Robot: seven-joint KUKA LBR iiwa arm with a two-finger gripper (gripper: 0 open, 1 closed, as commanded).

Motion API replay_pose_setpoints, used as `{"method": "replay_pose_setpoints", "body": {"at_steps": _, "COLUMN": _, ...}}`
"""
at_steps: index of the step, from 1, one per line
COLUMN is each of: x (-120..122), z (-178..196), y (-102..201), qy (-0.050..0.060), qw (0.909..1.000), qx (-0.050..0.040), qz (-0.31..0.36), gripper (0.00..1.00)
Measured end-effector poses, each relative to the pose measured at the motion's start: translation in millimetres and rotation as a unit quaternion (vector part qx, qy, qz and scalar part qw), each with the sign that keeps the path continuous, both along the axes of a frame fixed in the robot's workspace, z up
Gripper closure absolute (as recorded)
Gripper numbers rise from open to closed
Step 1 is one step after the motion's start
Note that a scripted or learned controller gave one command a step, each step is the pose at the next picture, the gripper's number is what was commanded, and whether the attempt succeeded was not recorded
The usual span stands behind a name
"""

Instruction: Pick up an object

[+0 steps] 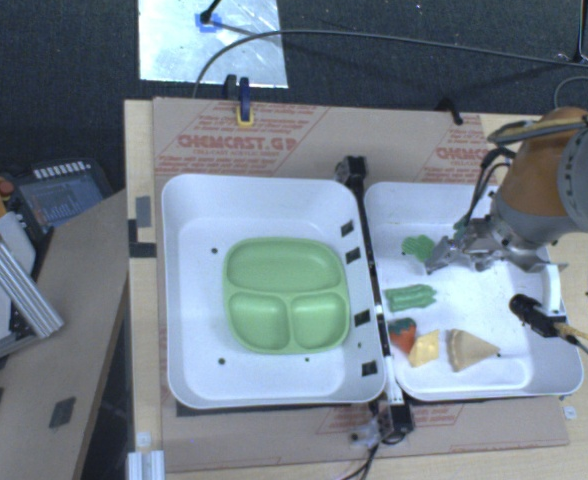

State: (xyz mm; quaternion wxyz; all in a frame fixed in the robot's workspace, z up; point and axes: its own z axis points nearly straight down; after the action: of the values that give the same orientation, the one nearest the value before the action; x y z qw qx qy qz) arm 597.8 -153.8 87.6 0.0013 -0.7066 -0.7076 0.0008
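While the pincer (442,258) hovers just right of the green piece (418,245), nothing is lifted yet — whether it is clenched, I cannot tell.

Lighting is pretty even and bright, seems to come from overhead. The white bins (274,193) come out almost blown out, with only soft shadows along their inner walls. The metal sheet (211,26) up top catches patchy glare. The dark floor goes grainy. Whole frame is a bit soft and low-res, edges included.
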Motion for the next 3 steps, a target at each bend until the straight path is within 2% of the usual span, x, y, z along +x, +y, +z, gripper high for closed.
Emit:
{"method": "replay_pose_setpoints", "body": {"at_steps": 1, "x": 2.2, "z": 14.6, "y": -0.8, "qy": -0.004, "qw": 1.0000, "qx": -0.0010, "qz": 0.000, "gripper": 1.00}}
{"method": "replay_pose_setpoints", "body": {"at_steps": 2, "x": 5.9, "z": 58.6, "y": -2.8, "qy": -0.005, "qw": 1.0000, "qx": -0.0011, "qz": 0.001, "gripper": 1.00}}
{"method": "replay_pose_setpoints", "body": {"at_steps": 3, "x": 13.2, "z": 122.1, "y": -1.8, "qy": -0.006, "qw": 1.0000, "qx": -0.0013, "qz": 0.002, "gripper": 1.00}}
